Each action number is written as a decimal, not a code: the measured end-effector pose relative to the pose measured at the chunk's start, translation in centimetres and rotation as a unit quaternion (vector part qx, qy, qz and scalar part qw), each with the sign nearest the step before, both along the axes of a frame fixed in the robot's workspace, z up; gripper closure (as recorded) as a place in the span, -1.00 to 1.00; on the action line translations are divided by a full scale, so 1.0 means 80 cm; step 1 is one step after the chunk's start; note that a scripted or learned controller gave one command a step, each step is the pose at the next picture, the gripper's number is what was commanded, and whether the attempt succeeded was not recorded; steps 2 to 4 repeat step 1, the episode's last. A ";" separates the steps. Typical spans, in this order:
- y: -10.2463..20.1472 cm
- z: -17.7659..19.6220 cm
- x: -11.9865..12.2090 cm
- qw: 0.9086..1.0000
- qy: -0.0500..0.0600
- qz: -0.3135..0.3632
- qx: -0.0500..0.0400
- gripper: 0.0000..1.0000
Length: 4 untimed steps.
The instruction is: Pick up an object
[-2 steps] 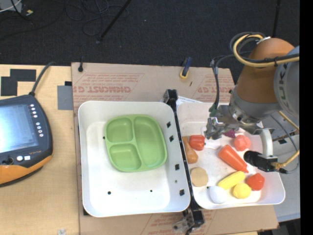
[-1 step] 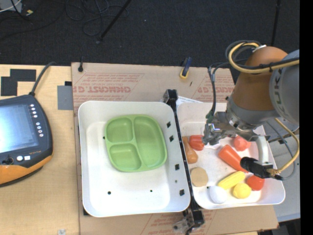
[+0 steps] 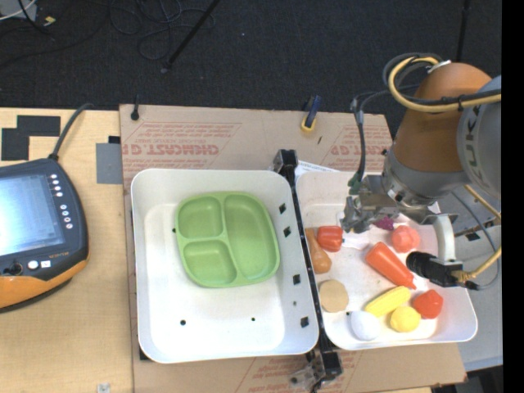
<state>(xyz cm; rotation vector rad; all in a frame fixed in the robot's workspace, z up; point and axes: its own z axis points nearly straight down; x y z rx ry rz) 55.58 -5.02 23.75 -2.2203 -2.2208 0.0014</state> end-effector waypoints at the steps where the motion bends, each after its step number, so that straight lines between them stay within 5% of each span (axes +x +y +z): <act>1: 0.001 -0.027 -0.003 1.000 0.002 0.000 0.000 1.00; 4: 0.001 -0.027 -0.003 1.000 0.002 0.000 0.000 1.00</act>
